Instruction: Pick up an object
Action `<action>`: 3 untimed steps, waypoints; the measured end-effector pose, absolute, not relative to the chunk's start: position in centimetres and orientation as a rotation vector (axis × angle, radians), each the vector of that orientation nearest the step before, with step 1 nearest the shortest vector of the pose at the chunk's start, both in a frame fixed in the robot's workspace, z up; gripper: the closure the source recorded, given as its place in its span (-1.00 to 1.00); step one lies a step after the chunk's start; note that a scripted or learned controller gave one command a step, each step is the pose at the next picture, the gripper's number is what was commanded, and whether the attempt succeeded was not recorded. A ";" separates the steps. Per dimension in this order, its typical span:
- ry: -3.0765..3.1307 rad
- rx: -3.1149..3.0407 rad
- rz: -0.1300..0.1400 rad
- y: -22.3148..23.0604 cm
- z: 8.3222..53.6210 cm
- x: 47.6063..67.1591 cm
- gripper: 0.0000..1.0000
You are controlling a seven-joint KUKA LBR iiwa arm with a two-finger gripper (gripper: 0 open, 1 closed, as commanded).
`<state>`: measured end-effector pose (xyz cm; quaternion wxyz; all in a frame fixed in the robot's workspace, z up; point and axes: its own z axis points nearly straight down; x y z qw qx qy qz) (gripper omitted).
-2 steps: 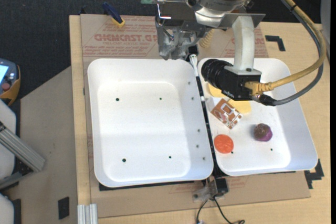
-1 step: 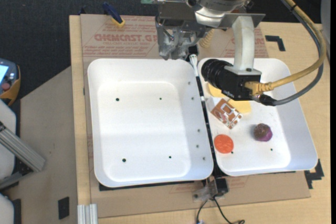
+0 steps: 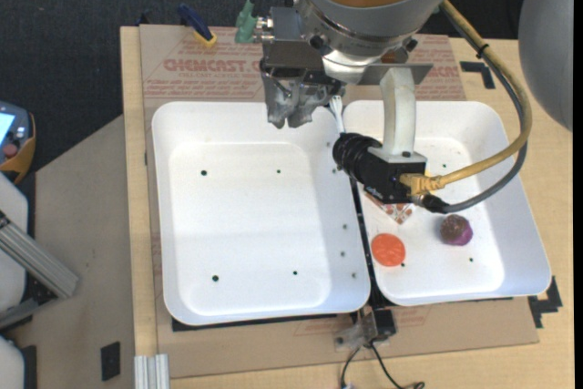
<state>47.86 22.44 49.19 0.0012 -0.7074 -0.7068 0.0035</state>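
Disc and ball down in the right-hand bin [image 3: 510, 273], gripper [image 3: 293, 112] up at the left one.
Orange disc [image 3: 389, 250] lies near that bin's front-left corner, with the purple ball [image 3: 455, 230] beside it to the right, not touching. A small red-and-white patterned piece [image 3: 398, 212] sits just behind the disc. The gripper hangs over the left bin's [image 3: 246, 223] far rim; clenched or released, can't tell.

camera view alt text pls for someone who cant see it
The robot's gripper hangs over the far rim of the left white bin, near the divide. The right bin holds an orange disc and a purple ball near its front.
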 end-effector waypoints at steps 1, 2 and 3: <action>-2.224 -2.222 -0.009 22.4 53.8 47.9 1.00; -2.223 -2.220 -0.001 22.4 53.5 47.9 1.00; -2.219 -2.220 0.011 22.4 49.4 47.9 1.00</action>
